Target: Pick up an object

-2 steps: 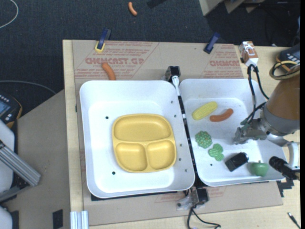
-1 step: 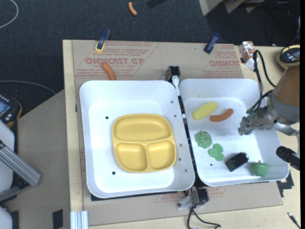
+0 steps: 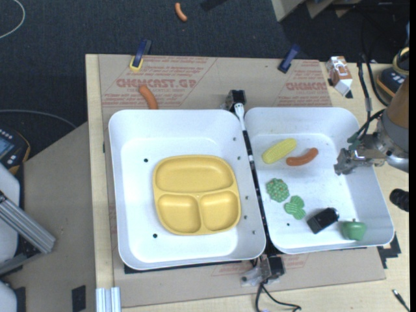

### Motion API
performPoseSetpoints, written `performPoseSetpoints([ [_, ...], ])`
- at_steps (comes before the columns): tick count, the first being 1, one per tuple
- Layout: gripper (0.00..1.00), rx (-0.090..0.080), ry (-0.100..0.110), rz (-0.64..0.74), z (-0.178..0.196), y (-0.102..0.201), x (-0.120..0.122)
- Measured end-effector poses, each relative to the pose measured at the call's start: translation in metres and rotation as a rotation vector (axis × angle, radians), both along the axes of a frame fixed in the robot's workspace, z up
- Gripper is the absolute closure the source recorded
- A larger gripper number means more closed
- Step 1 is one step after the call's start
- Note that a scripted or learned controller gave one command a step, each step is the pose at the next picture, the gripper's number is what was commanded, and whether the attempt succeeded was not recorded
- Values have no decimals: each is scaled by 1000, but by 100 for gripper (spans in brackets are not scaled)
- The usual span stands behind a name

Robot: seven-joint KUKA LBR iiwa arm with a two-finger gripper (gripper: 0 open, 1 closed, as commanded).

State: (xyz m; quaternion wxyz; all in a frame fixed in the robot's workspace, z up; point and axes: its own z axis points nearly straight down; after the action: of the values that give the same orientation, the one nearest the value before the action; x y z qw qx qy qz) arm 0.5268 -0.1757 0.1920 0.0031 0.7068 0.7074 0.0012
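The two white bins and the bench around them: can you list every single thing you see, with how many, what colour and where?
bins: two, white, side by side on the bench
divided tray: one, yellow, middle of the left bin
corn cob: one, yellow, top of the right bin
sausage: one, orange-red, right beside the corn
leafy toys: two, green, middle of the right bin
black block: one, black, lower right bin
green toy: one, green, lower right corner, beside the block
carrot-like toy: one, orange, on the bench above the left bin
claw: one, grey, over the right bin's right edge
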Motion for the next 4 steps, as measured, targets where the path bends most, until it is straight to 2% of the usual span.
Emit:
performPoseSetpoints([
  [1, 100, 0, 0, 0, 35, 0, 1],
  [2, 100, 2, 1, 6, 44, 44, 31],
  [3, 100, 3, 1, 5, 44, 79, 73],
  [4, 100, 3, 3, 3, 39, 111, 83],
])
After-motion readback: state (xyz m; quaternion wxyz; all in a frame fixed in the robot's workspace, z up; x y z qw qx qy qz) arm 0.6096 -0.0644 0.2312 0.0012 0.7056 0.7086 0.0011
